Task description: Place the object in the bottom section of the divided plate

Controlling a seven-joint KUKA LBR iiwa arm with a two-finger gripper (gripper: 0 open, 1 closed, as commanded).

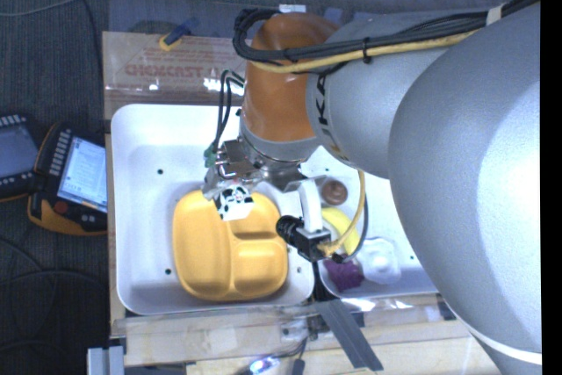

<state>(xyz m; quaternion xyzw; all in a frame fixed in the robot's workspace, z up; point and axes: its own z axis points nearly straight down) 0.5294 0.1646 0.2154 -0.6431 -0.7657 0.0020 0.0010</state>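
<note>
Grey carpet surrounds the bench, and a teach pendant lies on it at left. We see two white bins side by side; the left bin holds a yellow divided plate, lying toward its near right corner. Our arm reaches in from the right, and its gripper hangs just over the plate's far edge; we cannot tell how it stands or whether it holds anything. In the right bin we make out a purple object, a yellow one and a small brown one, partly hidden beneath the arm.
</note>
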